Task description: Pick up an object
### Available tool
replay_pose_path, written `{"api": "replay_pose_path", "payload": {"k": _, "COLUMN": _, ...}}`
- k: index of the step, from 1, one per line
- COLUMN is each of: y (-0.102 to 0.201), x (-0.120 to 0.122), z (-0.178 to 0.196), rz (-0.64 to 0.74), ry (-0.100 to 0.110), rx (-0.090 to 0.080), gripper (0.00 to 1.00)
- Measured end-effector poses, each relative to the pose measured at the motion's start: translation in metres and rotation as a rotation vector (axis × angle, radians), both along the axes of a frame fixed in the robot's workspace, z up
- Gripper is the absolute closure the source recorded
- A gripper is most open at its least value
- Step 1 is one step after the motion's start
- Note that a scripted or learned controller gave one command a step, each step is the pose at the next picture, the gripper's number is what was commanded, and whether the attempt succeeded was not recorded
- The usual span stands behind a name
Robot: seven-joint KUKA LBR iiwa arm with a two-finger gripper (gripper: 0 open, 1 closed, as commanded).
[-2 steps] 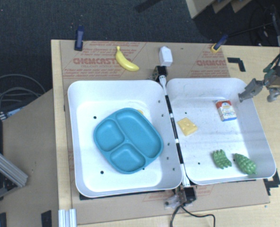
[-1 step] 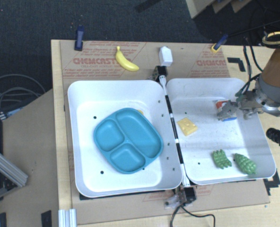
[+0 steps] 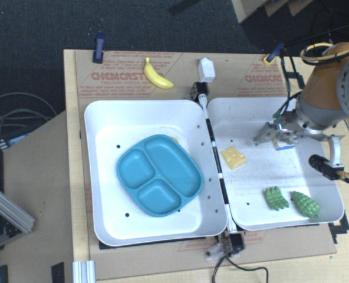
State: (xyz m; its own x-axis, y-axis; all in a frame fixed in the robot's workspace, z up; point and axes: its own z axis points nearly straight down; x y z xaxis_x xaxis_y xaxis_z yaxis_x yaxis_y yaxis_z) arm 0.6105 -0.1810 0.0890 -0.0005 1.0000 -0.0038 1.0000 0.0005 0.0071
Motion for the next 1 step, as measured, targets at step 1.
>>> {"api": "replay_pose_path", "payload": {"k": 1, "y": -0.0247, "x": -0.036, "z": 0.0374, "rz": -0.001, "ry": 0.009, "rx": 0.004, "gripper": 0.0}}
